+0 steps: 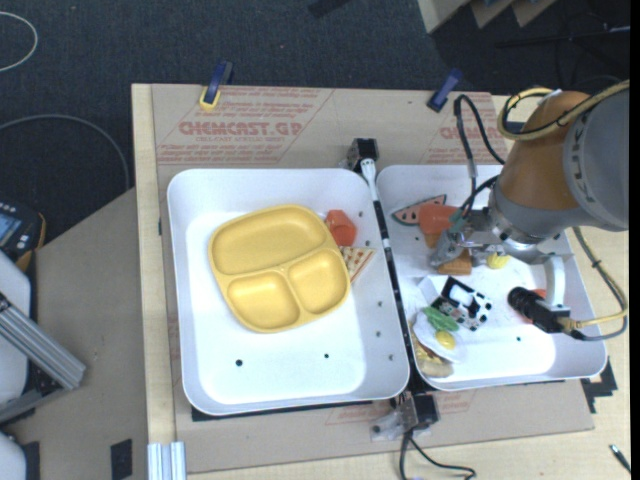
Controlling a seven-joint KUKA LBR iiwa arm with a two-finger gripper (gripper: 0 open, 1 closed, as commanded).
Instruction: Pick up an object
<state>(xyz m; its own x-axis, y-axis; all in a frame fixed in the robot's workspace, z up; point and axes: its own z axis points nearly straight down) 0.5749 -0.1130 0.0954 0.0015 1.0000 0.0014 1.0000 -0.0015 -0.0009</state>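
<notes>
The right bin [520, 353] holds several small toy foods. A watermelon slice [412, 211] lies at its far left, with an orange piece [437, 222] beside it. My gripper [453, 247] hangs low over the bin's left half, just past the orange piece. A brown-orange piece [458, 265] lies directly under its tip, touching or nearly touching it. Nearer the front sit a black-and-white toy [466, 304], a green item [439, 320] and a pale round piece with a yellow centre [440, 341].
The left bin [280, 368] carries a yellow divided plate [280, 266], with a red-orange item [341, 226] and a waffle-like piece [357, 259] at its right edge. The ridge between the bins runs close to the gripper's left. A small yellow thing [495, 260] lies by the wrist.
</notes>
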